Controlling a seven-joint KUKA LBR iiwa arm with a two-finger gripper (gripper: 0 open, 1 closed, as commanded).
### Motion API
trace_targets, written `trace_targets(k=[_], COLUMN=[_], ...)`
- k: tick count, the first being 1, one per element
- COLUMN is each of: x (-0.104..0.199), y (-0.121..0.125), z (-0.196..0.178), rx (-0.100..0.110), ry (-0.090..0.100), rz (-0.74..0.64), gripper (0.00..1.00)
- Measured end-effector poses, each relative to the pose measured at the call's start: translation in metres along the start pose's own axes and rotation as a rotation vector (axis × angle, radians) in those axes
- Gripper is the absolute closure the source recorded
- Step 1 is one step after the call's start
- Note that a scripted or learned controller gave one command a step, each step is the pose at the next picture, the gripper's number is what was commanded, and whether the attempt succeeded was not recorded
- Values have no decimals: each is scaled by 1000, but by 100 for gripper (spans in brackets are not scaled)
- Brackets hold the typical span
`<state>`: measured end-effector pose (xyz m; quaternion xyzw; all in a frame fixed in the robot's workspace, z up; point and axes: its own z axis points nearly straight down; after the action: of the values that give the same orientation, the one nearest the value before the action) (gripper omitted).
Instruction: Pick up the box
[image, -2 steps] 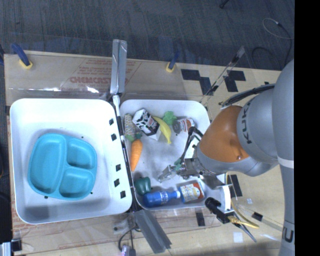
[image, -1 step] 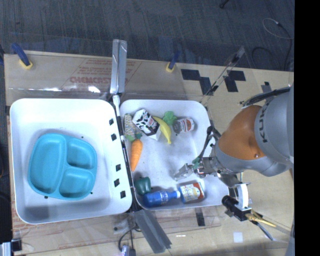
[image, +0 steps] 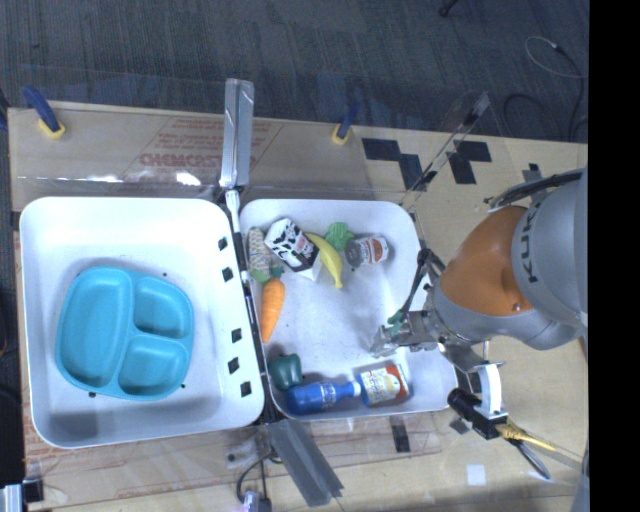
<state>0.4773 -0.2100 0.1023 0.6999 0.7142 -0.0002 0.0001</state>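
The box (image: 291, 245) is a small black-and-white carton lying near the back left of the right bin (image: 400, 215). It leans against a yellow banana (image: 329, 259). My gripper (image: 394, 333) hangs low over the right side of that bin, just above a red-labelled can (image: 384, 383). It is well to the right of and nearer than the box, not touching it. The grey arm with its orange band (image: 485, 280) reaches in from the right.
The right bin also holds a carrot (image: 270, 308), a green item (image: 340, 235), a small can (image: 367, 250), a green pepper (image: 283, 369) and a blue bottle (image: 322, 395). A blue divided plate (image: 125, 330) lies in the left bin (image: 40, 230).
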Motion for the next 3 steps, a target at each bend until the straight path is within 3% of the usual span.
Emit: trace_targets(k=[1,2,3], x=[75,74,119], y=[1,1,14], z=[11,11,11], rx=[3,3,1], ry=[2,2,1], rz=[5,6,-11], gripper=[100,0,0])
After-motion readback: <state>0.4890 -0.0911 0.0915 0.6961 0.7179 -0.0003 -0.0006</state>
